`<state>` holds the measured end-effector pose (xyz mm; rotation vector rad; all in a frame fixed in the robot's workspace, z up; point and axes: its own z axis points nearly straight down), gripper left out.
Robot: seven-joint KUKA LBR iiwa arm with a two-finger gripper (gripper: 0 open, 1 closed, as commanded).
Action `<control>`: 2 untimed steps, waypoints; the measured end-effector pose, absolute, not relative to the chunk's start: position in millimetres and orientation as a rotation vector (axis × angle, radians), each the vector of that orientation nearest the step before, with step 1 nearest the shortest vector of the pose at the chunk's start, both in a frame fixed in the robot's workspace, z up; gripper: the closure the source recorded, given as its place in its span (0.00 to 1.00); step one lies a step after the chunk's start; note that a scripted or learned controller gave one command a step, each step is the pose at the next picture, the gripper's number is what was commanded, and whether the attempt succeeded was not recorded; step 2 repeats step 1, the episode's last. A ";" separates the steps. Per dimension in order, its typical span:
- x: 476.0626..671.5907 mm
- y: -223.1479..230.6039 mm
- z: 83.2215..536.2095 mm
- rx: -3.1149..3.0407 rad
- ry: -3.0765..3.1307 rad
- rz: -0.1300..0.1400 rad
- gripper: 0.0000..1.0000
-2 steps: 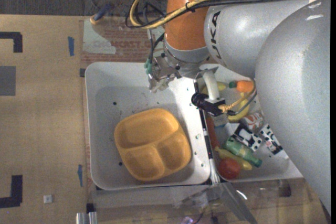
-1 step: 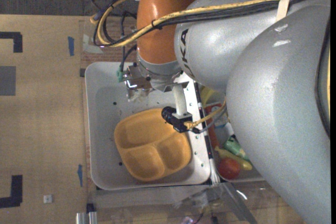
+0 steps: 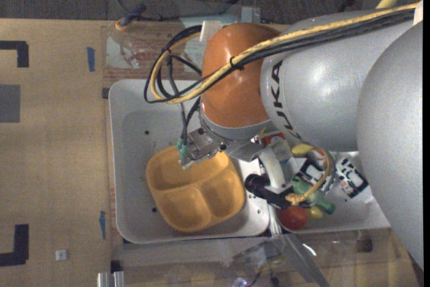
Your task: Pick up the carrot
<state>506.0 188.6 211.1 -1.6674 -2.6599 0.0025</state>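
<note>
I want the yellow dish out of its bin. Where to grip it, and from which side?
Probably the thin view-left rim of the dish, from straight above: it lies flat, open side up, too wide to span, and that edge is clear of the arm.

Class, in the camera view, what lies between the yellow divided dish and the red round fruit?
In the camera view, only a strip of white bin floor and the adjoining bin walls lie between the dish and the fruit.
</note>
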 end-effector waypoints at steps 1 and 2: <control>557.2 131.3 208.1 -1.557 -2.732 -0.002 1.00; 557.2 131.3 208.1 -1.557 -2.732 -0.002 1.00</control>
